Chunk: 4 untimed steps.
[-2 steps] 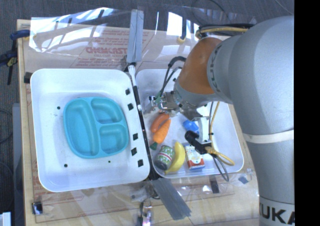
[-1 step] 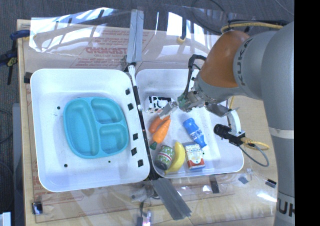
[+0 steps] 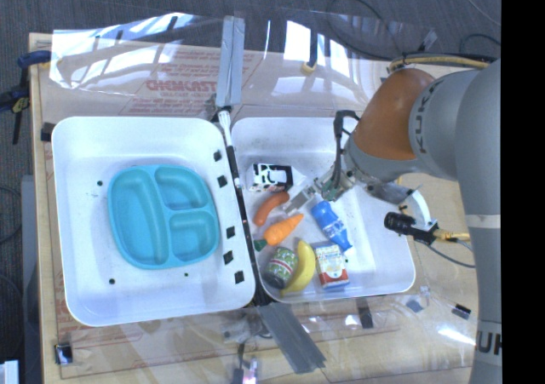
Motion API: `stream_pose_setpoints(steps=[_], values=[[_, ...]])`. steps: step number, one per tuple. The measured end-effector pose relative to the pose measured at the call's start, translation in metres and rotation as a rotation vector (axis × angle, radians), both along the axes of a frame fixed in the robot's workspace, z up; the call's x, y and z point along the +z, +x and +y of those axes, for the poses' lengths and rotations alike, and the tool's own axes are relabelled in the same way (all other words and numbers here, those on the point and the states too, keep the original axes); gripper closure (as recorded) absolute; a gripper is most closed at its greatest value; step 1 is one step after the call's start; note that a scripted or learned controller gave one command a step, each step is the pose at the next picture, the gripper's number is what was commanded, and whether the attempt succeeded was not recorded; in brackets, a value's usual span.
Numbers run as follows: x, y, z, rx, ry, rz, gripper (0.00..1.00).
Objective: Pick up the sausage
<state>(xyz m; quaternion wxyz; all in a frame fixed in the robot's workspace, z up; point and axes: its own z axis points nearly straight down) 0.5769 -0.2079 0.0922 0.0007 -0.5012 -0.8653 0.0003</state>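
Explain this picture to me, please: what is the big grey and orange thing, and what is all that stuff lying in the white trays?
You are looking down at a slant from one fixed camera above a bench. The big grey thing with the orange band is a robot arm, reaching in from the right. At its tip is its hand, a two-finger gripper, lowered into the right bin.

That bin holds toy groceries: a reddish-orange sausage just beside the hand, a carrot, a banana, a small can, a blue bottle, a small carton and a black-and-white box.

The left bin holds a turquoise divided plate.

The sausage lies on the bin floor, not lifted. Whether the hand has it, I cannot tell from this angle.
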Motion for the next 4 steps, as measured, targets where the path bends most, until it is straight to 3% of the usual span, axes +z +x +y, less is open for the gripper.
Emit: stream_pose_setpoints(steps=[1,2,3,4], values=[[0.009,0.011,0.068,0.032,-0.003,-0.019,0.0],[0.02,0.011,0.069,0.037,-0.001,-0.015,1.0],[0.02,0.011,0.069,0.037,-0.001,-0.015,0.0],[0.03,0.012,0.069,0.042,-0.002,-0.016,1.0]])
